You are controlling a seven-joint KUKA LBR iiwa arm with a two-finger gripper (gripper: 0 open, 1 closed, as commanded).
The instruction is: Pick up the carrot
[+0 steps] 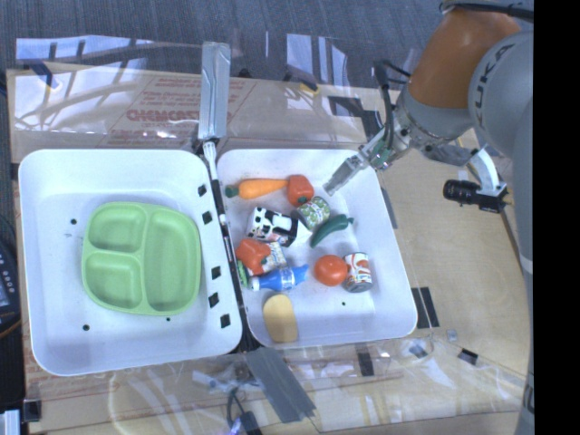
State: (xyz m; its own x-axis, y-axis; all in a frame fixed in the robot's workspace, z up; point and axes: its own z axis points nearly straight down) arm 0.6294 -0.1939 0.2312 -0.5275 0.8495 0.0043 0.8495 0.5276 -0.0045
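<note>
Whether the jaws are spread or pressed together cannot be told as the gripper (333, 181) hangs over the right bin (390, 288), just right of a red pepper (300, 188) touching the carrot (263, 188).

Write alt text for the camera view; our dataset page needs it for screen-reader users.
A grey robot arm's gripper hovers over the right bin, just right of an orange carrot lying among toy foods and small cans. The left bin holds a green divided plate.
</note>
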